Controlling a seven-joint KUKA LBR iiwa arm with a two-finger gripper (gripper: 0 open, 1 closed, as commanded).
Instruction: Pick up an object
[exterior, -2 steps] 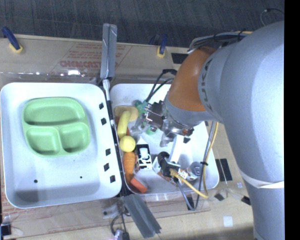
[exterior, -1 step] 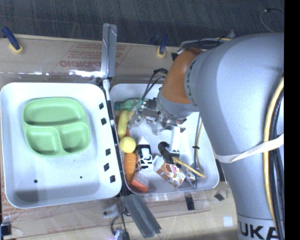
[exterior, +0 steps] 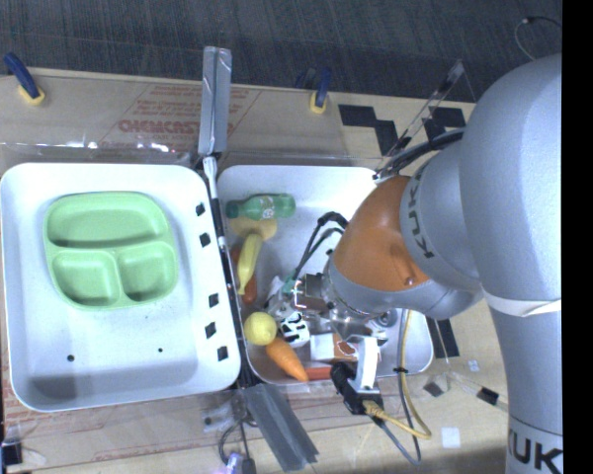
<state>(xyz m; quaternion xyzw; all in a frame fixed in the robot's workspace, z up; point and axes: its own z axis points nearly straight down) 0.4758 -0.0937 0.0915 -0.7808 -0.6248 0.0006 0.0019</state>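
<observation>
The right bin (exterior: 306,178) holds a pile of small objects. A green bottle (exterior: 262,206) lies at its back left, with a yellow banana-like piece (exterior: 249,258) in front of it. A yellow lemon (exterior: 260,329) and an orange carrot (exterior: 287,360) lie at the front left. A black-and-white object (exterior: 295,330) sits beside the lemon. My gripper (exterior: 321,326) is down in the front part of this bin, right next to the black-and-white object. The wrist and its cables hide much of it. The arm covers the bin's right half.
The left bin (exterior: 30,294) holds a light green divided tray (exterior: 109,247). A ridge with black tabs (exterior: 213,265) separates the two bins. A grey metal bar (exterior: 214,97) stands behind the bins. Blue clamps (exterior: 24,77) grip the bench's back edge.
</observation>
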